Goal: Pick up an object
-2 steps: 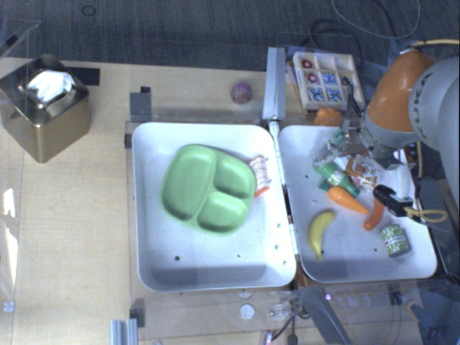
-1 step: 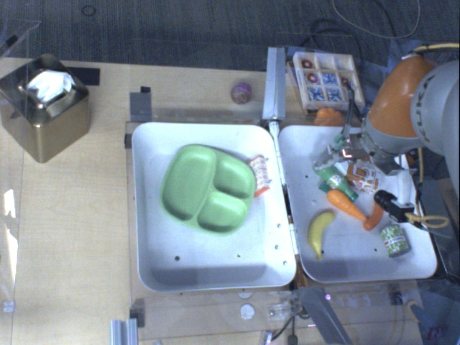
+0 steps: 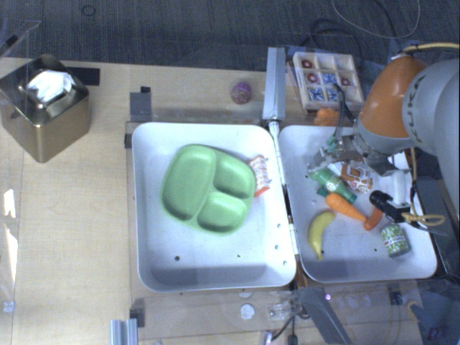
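two-finger gripper [image 3: 336, 144] low over right white bin [image 3: 424, 268] clutter — jaw state: cannot tell. green packet [image 3: 332, 181], orange plastic carrot [image 3: 345, 207] just below it — packed tight; risk: glancing, empty close.

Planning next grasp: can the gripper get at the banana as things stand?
Probably yes. The banana lies alone on bare floor near the front of the right bin, with the carrot just behind it. The gripper hovers over the clutter further back.

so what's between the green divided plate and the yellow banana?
In the camera view, the raised rims where the two white bins meet run between the green divided plate and the yellow banana; otherwise just bare bin floor.
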You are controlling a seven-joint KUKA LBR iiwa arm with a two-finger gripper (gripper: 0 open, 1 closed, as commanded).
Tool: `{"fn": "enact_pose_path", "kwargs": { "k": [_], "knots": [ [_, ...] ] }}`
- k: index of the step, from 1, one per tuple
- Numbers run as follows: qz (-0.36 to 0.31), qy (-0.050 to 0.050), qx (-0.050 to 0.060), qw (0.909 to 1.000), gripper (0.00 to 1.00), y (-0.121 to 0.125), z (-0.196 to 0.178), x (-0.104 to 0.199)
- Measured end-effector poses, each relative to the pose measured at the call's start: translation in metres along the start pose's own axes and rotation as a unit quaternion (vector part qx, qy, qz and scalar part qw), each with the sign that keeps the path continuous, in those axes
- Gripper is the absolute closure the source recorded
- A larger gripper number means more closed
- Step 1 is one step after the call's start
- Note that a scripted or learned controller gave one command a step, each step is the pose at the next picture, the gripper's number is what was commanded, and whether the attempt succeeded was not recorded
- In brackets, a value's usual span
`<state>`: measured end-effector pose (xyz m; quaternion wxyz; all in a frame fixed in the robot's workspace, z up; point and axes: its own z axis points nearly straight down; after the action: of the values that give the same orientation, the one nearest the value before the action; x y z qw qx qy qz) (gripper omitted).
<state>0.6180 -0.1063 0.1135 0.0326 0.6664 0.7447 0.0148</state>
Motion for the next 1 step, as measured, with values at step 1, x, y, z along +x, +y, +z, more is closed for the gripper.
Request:
{"fn": "enact_pose_path", "kwargs": {
  "k": [1],
  "knots": [
    [-0.006,0.001,-0.003,1.0000,0.00,-0.0063,-0.0007,0.0035]
  ]
}}
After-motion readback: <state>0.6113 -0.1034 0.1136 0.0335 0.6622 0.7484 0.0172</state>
